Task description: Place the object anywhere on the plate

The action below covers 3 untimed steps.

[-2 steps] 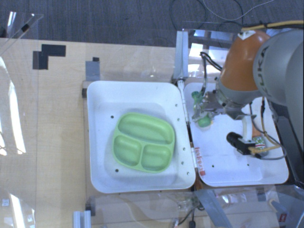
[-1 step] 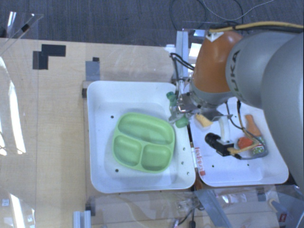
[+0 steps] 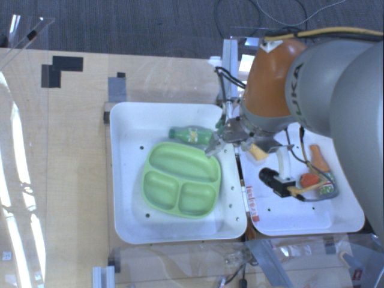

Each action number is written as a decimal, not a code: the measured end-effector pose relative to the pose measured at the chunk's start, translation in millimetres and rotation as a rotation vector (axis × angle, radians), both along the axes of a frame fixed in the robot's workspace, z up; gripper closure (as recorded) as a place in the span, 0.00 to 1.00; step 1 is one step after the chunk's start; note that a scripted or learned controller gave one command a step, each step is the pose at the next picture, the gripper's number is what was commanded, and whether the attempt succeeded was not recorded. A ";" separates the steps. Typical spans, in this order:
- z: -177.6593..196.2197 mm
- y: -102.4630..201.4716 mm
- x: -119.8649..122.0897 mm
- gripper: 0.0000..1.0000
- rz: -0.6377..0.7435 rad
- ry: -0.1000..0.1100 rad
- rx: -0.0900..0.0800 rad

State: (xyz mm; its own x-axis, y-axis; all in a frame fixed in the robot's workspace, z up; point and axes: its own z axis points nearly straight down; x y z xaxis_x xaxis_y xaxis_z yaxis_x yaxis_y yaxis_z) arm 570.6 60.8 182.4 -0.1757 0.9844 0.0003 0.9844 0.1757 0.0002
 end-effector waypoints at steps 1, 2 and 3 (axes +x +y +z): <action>8.0 0.8 1.7 1.00 0.003 0.000 0.000; 51.0 -60.2 -16.8 1.00 0.069 -0.003 -0.001; -0.3 -96.5 -21.6 1.00 -0.144 0.001 0.000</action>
